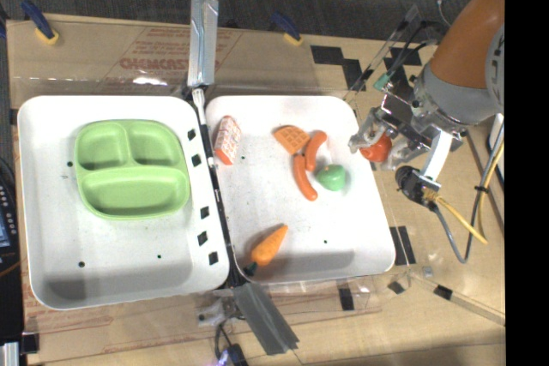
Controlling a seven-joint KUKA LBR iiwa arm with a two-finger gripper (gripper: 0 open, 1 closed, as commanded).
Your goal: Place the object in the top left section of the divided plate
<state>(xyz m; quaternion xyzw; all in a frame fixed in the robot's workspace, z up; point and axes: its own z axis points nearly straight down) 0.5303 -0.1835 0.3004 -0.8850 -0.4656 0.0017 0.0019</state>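
In the camera view, two shallow white bins are seen side by side on the cardboard-covered bench point(103, 47). The left white bin point(43, 270) carries a light green divided plastic plate point(132, 167), which has two smaller sections at the top and one wide section below. All three sections of the plate are seen bare.

The right white bin point(343, 244) holds several toy foods. A pale, reddish-striped wrapped item point(226, 139) lies near the bin's left wall. An orange waffle-like piece point(290, 137) is set near the middle top, touching a pair of orange-red sausages point(306, 165) that run down from it. A green rounded toy vegetable point(332, 177) rests just beside the sausages' right. An orange toy carrot point(268, 243) lies tilted near the lower edge of the bin.

The grey arm with the orange band point(467, 30) is seen reaching in from the right, and the jaws point(375, 148) are poised over the right rim of the right bin. A small red-orange rounded object point(375, 151) is seen at the jaws, apparently gripped between them, though the fingers themselves are partly hidden by clutter. This object is well apart from the divided plate, whose top left section lies across the other bin. Cables and a yellow wire point(467, 223) are seen trailing to the right of the wrist.
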